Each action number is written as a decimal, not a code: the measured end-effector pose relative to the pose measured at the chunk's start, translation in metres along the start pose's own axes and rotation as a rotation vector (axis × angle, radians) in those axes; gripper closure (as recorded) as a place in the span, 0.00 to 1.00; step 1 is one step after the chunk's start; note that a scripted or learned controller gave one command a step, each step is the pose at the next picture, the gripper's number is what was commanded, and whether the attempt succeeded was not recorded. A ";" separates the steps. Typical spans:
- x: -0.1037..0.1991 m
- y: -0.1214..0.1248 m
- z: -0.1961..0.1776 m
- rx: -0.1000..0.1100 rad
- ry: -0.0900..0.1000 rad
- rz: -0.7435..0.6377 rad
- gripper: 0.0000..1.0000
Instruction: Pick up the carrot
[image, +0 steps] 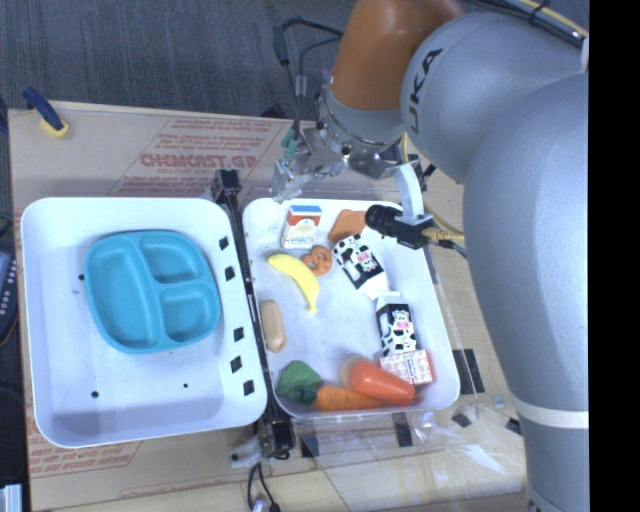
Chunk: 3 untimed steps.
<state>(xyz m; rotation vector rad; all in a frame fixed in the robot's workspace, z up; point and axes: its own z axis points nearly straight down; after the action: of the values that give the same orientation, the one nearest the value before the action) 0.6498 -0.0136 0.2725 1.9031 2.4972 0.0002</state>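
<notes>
Orange carrot (347, 399) count one, two milk cartons (397, 328), one banana (297, 277)

Crowded right bin, open middle

The carrot (345, 399) lies at six o'clock against the right bin's (447, 330) near wall, hemmed by a green leafy piece (298, 381) at nine, a red-orange vegetable (381, 382) touching it at one, and a milk carton (398, 335) beyond. Bare floor lies between the banana (297, 279) and that carton.
</notes>
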 end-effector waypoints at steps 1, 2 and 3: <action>0.119 -0.078 0.026 0.008 0.005 0.079 1.00; 0.050 -0.099 -0.025 -0.002 -0.003 -0.034 1.00; 0.010 -0.155 -0.004 0.007 0.000 0.350 1.00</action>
<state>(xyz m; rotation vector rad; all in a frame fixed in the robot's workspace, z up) 0.4972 -0.0452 0.2760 2.3126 2.1306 -0.0079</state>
